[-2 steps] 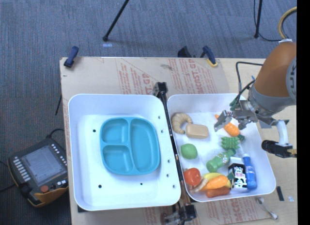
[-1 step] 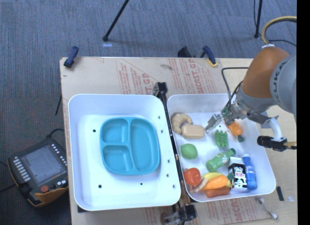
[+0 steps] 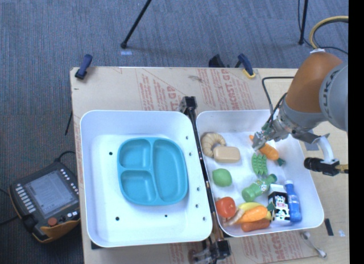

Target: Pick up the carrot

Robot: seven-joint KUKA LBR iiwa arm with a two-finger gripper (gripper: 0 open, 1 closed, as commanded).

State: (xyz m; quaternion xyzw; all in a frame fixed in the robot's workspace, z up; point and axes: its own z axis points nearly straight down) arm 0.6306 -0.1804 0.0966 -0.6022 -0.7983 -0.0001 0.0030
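The grey arm with the orange band [image 3: 313, 89] reaches in from the right and its tool [image 3: 260, 140] hangs low over the right white bin [image 3: 316, 200]. I cannot tell if the tool is open or closed.

There are 2 orange carrot-like things. A small orange carrot with a green end [image 3: 270, 152] lies just below and right of the tool tip, very near it. I cannot tell if they touch. A longer orange plastic carrot [image 3: 253, 214] lies well below the tool, at the near edge of the same bin.

Right under the tool lies a bumpy green toy vegetable [image 3: 259, 164]. Below that is a green bottle [image 3: 255, 189]. To the left of the tool are a tan croissant [image 3: 211, 140] and a beige block of bread [image 3: 226, 154], touching each other. Lower left is a round green lime [image 3: 222, 177]. Far below, beside the longer carrot, sit a red tomato [image 3: 226, 206] and a yellow banana [image 3: 250, 206]. Below and right of the tool are a small black and white carton [image 3: 277, 206] and a blue bottle [image 3: 292, 202], side by side.

Far left of the tool, the left white bin [image 3: 102, 137] holds a light blue plate with 3 parts [image 3: 152, 170]. Both bins sit on the brown tabletop [image 3: 142, 83].
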